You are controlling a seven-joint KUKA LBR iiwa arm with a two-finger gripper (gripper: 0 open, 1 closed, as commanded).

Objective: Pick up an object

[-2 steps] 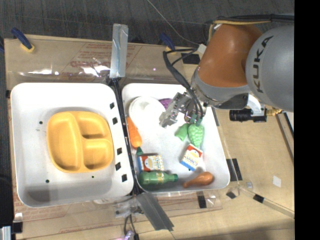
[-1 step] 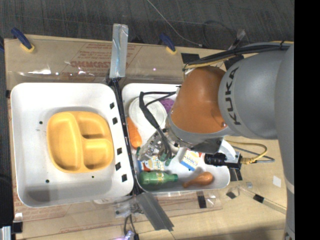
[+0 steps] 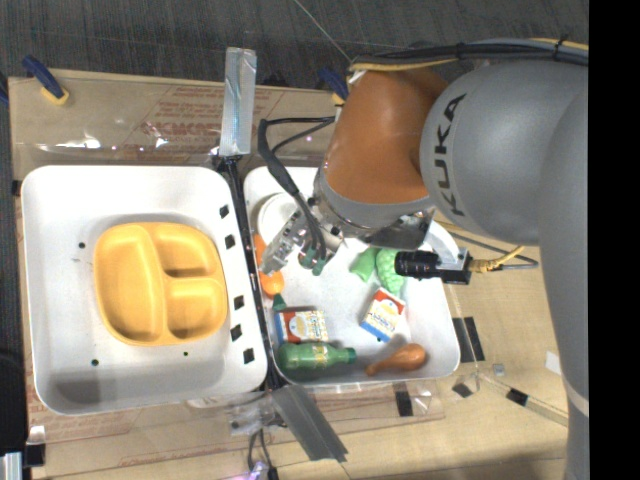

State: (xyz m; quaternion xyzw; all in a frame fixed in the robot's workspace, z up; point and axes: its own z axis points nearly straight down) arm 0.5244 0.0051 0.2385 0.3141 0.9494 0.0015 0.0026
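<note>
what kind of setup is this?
Likely a lab bin-picking cell: a KUKA arm over two taped-down white bins, toy food like a green bottle, carpeted floor behind.

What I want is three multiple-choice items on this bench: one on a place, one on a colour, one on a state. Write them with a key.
1. The yellow tray lies in:
A. the left bin
B. the right bin
C. neither bin

2. The bottle is:
A. red
B. blue
C. green

3. That bottle is:
A. standing upright
B. lying on its side
C. hanging over a bin's rim

Key:
1 A, since white bin floor surrounds the tray on every side.
2 C, since its body is green with a pale label.
3 B, since its full length stretches across the bin floor.
</note>
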